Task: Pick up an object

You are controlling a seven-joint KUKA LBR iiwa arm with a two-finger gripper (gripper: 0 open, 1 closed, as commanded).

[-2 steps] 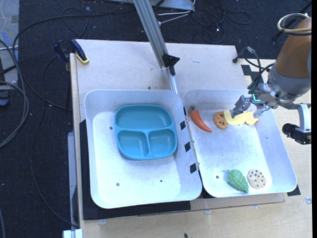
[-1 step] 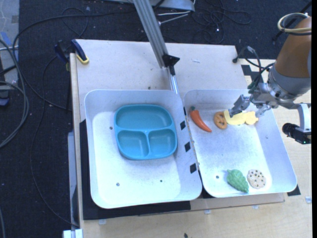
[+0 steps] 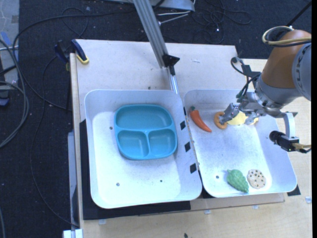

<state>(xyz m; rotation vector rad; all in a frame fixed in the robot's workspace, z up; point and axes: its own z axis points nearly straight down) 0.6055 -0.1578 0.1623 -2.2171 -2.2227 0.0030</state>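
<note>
Green leafy item point(image 3: 237, 180) and cookie point(image 3: 256, 178) lie nearest; pincer point(image 3: 237, 115) hides a yellow object point(image 3: 238, 119), grip unclear.

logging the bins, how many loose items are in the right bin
4 that I can see: an orange carrot at upper left, a yellow-and-orange item beside the gripper, and a green leafy piece touching a cookie near the front. The gripper may hide more.

left bin point(image 3: 99, 182): shallow, white, holding the tray
tray point(image 3: 146, 131): blue, three compartments, lying flat in the left bin
bench point(image 3: 124, 63): pale top, bearing both bins
clamp point(image 3: 77, 51): dark with a yellow tip, at the bench's far left corner
pole point(image 3: 151, 26): grey metal, slanting
floor point(image 3: 34, 108): dark, with black cables
</note>
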